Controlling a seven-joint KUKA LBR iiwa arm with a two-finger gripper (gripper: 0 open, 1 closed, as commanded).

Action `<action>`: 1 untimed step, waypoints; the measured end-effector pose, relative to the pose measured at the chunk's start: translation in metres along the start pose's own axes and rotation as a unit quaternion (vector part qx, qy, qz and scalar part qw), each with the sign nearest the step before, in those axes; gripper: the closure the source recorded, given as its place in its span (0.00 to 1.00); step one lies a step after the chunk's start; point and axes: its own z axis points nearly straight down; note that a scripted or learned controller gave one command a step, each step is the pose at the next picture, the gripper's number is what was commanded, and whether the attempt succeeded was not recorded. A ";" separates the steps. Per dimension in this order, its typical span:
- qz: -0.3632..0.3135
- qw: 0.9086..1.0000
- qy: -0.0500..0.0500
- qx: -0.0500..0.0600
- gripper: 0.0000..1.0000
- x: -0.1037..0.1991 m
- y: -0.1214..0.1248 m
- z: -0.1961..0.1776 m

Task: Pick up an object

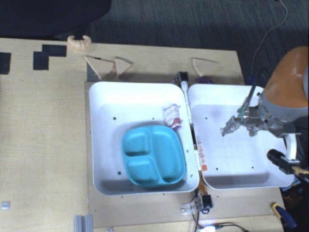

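Observation:
A blue divided plate (153, 154) lies in the left bin (104, 110), toward its front. A small white and red packet (172, 115) rests just behind the plate, near the bin's right wall. My gripper (231, 128) hangs over the right bin (217, 153), pointing left, well apart from both objects. I see nothing between its fingers.
The grey arm with its orange band (289, 88) comes in from the right over the right bin. A divider rail (190, 124) runs between the bins. A small tan object (78, 43) sits on the bench at the back left. Cables and clips (198, 206) lie in front.

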 end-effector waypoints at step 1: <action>0.002 1.000 0.000 0.001 0.00 -0.038 -0.040 0.094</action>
